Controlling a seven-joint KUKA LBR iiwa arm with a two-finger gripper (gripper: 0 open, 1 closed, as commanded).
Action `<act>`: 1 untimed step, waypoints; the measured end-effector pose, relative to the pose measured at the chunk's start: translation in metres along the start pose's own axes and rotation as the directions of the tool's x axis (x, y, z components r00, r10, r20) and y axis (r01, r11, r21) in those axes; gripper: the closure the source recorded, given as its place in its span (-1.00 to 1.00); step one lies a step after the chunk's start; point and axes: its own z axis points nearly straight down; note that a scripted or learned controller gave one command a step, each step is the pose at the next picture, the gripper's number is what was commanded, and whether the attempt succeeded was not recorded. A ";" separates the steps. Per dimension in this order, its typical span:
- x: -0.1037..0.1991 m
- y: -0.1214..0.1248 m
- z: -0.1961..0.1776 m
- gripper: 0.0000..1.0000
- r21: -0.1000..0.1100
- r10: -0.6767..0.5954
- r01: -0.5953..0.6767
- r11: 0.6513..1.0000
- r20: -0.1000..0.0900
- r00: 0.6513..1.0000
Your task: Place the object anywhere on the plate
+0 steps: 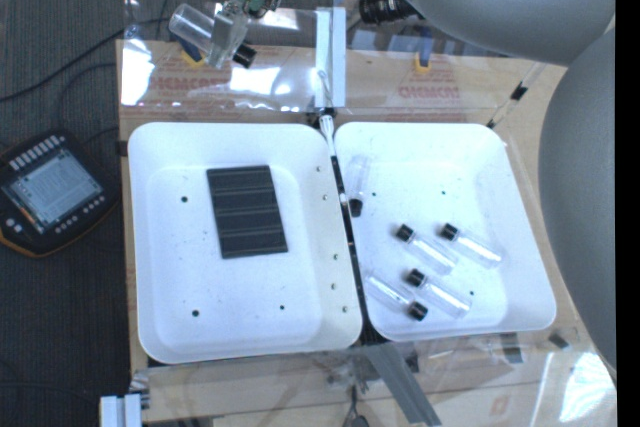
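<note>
A clear tube (196, 27) with a black cap (245, 56) hangs tilted above the bench's far edge, beyond the left bin (150, 245). My gripper (230, 23) comes down from the top of the view and is shut on this tube near its middle. The dark ribbed plate (246, 211) lies flat in the middle of the left bin, well in front of the gripper and slightly to its right.
The right bin (515, 185) holds several more clear tubes with black caps, such as one (425, 248) near its middle. An upright metal post (331, 55) stands behind the seam between the bins. A teach pendant (50, 195) lies on the floor at left.
</note>
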 end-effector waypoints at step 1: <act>-0.007 0.011 0.000 1.00 -0.001 -0.106 0.106 0.994 0.001 0.994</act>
